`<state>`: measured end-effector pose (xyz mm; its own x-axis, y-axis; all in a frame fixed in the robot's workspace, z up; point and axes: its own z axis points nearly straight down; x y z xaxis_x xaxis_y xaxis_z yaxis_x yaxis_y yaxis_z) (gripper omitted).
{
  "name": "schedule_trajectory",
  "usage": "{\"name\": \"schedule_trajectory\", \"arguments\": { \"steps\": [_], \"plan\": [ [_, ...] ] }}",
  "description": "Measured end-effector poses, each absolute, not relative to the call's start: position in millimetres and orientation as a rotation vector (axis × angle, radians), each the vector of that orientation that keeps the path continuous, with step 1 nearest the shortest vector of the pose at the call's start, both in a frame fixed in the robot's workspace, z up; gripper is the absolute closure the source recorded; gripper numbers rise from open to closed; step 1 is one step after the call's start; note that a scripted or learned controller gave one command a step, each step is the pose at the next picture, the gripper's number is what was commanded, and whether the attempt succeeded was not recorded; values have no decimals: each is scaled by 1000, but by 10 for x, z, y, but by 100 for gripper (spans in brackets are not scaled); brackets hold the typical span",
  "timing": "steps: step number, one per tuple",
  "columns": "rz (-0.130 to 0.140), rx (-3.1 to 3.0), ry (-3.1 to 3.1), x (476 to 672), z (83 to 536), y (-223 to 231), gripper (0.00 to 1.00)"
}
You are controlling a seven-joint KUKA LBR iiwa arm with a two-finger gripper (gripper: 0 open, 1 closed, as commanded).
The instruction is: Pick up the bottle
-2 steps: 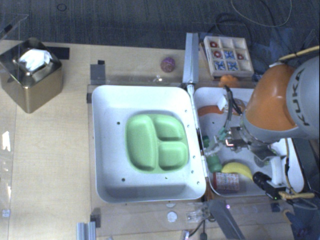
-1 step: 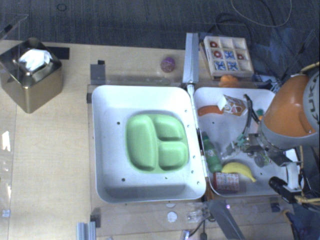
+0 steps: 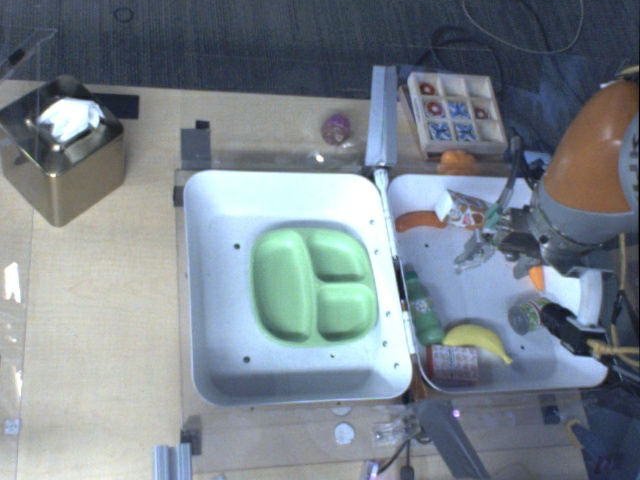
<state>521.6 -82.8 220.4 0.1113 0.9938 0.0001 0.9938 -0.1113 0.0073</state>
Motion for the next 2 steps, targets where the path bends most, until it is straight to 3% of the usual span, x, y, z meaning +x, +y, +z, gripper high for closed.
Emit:
{"name": "schedule_trajectory", "arguments": {
  "steps": [1, 2],
  "plan": [
    [5, 2382, 2045, 5529, 1886, -315, 0],
    [5, 2222, 2218, 4877, 1847, 44, 0]
  ]
}}
